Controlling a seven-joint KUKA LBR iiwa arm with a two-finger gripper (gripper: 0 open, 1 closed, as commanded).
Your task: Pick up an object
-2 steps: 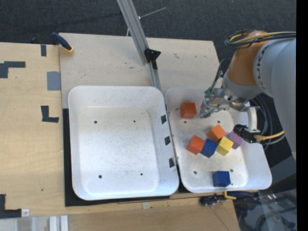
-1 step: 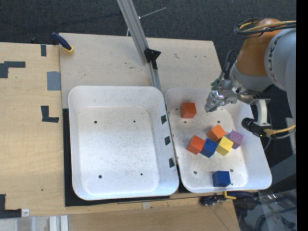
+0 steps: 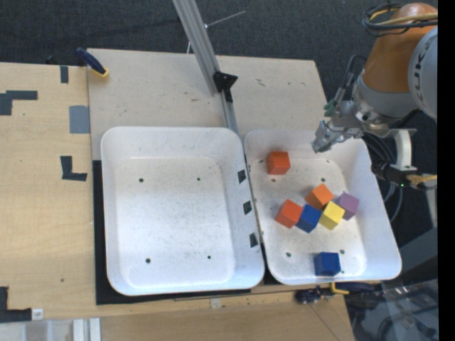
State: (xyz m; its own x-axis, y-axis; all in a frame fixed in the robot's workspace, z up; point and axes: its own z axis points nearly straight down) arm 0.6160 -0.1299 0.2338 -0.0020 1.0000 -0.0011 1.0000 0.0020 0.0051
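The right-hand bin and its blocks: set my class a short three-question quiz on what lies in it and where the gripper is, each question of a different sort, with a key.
1. True or false: the orange block near the far end of the right bin touches the cluster of blocks.
2. Multiple choice: which block lies alone nearest the bin's near edge? A) purple block B) blue block C) yellow block
3. Fill in: the gripper hangs over the right bin's ____ edge.

Key
1. False; it lies apart from the cluster.
2. B
3. Far, beside the orange block and not touching it.
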